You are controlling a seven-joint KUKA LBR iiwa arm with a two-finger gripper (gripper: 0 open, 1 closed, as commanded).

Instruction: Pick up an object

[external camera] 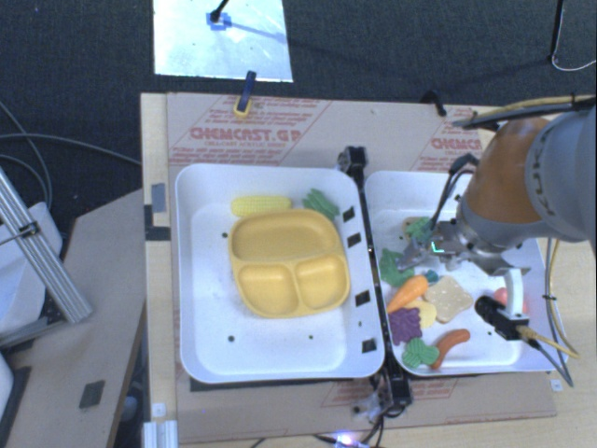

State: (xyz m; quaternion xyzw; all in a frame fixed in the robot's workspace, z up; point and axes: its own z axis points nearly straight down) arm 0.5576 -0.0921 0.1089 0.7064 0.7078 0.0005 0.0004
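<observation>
My tool (427,246) hangs low over right bin (392,189), near its left side; can't tell its state, wrist blocks it. Nearest target: toy carrot (409,293), just below, btwn purple grapes (404,324) & toast slice (449,298). Prob. light, stiff plastic, a bit slick; I'd pinch across the thick orange middle.
</observation>
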